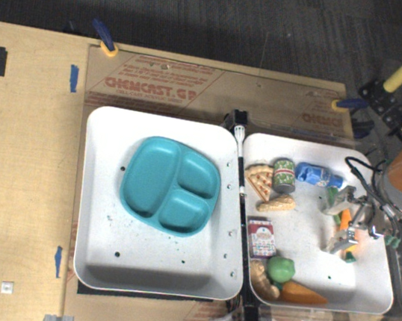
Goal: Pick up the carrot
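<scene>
The carrot [306, 293] is a long orange piece lying flat against the front wall of the right bin [376, 293], its tip pointing right. A round green item [281, 268] sits at its left end. My gripper [347, 233] hangs low over the right side of the same bin, up and to the right of the carrot and apart from it. Small orange and green bits [344, 218] show around the gripper's metal parts; I cannot make out what they are.
The right bin also holds a green can [284, 174], a blue packet [317, 174], a waffle-like piece [260, 179], a bread piece [277, 203] and a small red box [261, 238]. A teal divided plate [171, 184] lies in the left bin [96, 200].
</scene>
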`<state>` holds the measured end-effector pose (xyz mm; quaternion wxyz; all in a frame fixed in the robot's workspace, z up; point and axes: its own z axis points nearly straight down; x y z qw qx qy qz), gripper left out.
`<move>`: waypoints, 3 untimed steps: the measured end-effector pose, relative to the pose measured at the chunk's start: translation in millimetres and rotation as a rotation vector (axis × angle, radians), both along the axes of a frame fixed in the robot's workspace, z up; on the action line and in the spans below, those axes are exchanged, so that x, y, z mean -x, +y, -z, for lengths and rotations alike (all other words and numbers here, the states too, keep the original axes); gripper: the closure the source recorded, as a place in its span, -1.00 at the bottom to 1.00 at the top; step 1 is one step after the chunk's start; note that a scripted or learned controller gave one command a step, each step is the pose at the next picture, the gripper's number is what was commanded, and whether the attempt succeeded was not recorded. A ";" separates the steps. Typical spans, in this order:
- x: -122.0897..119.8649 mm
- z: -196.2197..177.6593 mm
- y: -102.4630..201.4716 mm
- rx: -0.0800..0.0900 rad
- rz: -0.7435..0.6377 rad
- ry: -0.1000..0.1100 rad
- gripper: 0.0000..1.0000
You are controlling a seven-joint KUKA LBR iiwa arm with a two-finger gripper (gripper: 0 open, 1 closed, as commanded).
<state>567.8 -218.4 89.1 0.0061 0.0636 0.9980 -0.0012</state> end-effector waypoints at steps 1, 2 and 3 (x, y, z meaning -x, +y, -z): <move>-4.0 -14.2 -0.4 0.006 -0.002 -0.012 1.00; -3.7 -13.4 0.0 0.005 -0.002 -0.010 -1.00; -6.6 -25.8 -0.5 0.009 -0.002 -0.021 1.00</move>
